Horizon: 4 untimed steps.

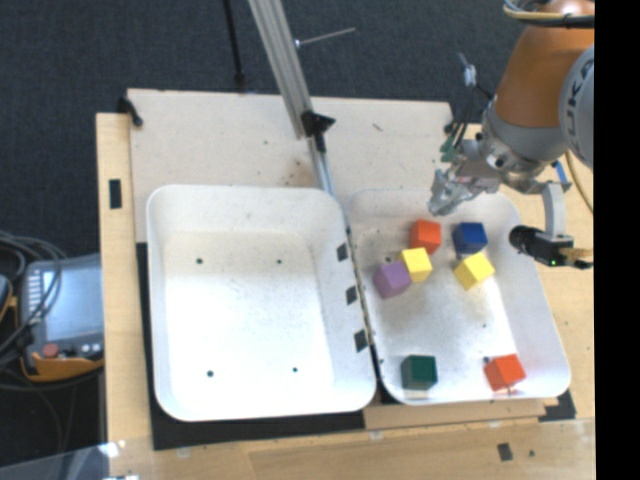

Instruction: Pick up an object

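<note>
Tool (443,204) at far edge of right bin (535,318), above orange cube (426,234); grip state: cannot tell. Blue cube (469,237) beside orange; nothing visibly held.

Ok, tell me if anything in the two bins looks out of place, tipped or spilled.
Nothing stands out. All seven blocks sit inside the right bin: orange, blue, two yellow and purple clustered near the gripper, with green and another orange along the near edge. None lies outside.
</note>
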Tool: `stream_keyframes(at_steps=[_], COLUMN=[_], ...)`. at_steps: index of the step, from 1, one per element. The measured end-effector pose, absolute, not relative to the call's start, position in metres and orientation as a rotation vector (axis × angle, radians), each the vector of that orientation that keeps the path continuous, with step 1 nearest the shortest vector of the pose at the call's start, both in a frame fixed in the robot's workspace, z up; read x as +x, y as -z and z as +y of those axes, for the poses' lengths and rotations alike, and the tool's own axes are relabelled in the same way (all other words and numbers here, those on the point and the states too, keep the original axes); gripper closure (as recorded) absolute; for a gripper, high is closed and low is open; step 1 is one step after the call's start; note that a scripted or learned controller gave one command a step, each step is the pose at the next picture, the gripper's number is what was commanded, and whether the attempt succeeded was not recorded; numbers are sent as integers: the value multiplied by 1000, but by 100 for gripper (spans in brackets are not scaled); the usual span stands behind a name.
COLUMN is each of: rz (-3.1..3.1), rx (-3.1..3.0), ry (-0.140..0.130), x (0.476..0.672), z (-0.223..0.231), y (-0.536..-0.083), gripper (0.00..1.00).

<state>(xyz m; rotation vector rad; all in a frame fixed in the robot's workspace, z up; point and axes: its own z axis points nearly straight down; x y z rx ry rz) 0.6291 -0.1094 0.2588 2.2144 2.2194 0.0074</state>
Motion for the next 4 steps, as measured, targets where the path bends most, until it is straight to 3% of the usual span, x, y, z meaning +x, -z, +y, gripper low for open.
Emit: stream_keyframes(at_steps=[4], rz=[2230], rx=[2215], ry=[0], x=[543], z=[69], y=[-234], gripper=[100])
